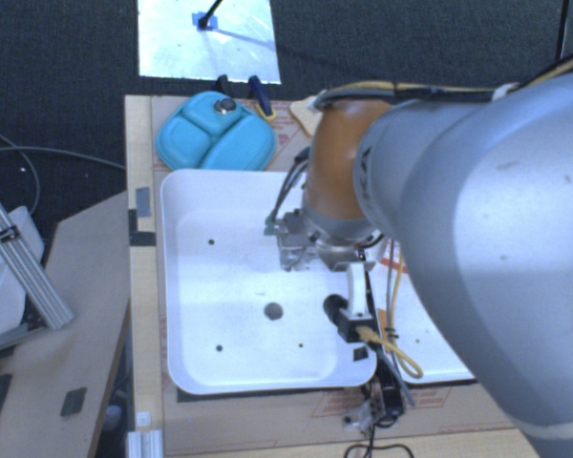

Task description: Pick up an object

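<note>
One small dark disc (pixel 273 311) lies on the floor of the left bin (pixel 196 256), just below and slightly left of the pincer (pixel 294 256); it looks like the only loose thing there to pick up. The pincer hangs under the orange band of the arm (pixel 477 208), above the bin's middle, and I cannot tell how it is set.

To do this step well, the pincer should probably come straight over the disc, then drop until it nearly meets the bin floor, since so flat a thing may slip out.

Counted: one disc, two bins, one blue dish (pixel 216 134) on the desk (pixel 141 160) beyond the pincer.
</note>
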You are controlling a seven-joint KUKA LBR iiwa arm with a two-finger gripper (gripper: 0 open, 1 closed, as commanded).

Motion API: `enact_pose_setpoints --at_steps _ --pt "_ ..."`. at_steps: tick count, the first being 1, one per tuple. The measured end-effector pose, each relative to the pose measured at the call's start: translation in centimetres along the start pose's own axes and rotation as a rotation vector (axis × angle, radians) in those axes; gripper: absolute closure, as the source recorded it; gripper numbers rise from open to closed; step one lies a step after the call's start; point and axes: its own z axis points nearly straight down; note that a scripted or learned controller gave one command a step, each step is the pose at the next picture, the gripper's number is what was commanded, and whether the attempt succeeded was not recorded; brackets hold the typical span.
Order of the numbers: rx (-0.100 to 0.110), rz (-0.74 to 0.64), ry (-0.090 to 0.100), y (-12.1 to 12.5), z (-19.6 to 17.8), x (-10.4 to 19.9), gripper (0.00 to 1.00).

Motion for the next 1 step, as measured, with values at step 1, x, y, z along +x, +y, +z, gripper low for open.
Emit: enact_pose_setpoints --at_steps 1 --pt "-0.006 -0.001 0.002 4.00 5.26 3.87 1.00"
